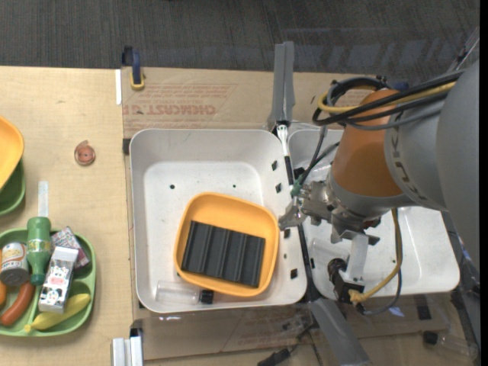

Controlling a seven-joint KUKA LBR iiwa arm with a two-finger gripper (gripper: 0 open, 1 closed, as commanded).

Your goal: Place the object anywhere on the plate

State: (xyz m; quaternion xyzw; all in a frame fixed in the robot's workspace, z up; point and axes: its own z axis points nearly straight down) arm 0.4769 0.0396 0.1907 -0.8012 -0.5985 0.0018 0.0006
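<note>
A yellow-orange plate (229,208) lies in the left white bin (152,204), toward its front right. A black ribbed rectangular object (223,253) rests flat on the plate, covering most of its middle. My gripper (329,218) hangs below the orange wrist band over the left side of the right bin (427,258), just past the wall between the bins. It is to the right of the plate and apart from the black object. The wrist hides its tip.
A clear tube with a black cap (183,294) lies in the left bin in front of the plate. On the bench to the left stands a green tray of toy food (80,303) and a yellow dish (8,155). Cables loop round the wrist.
</note>
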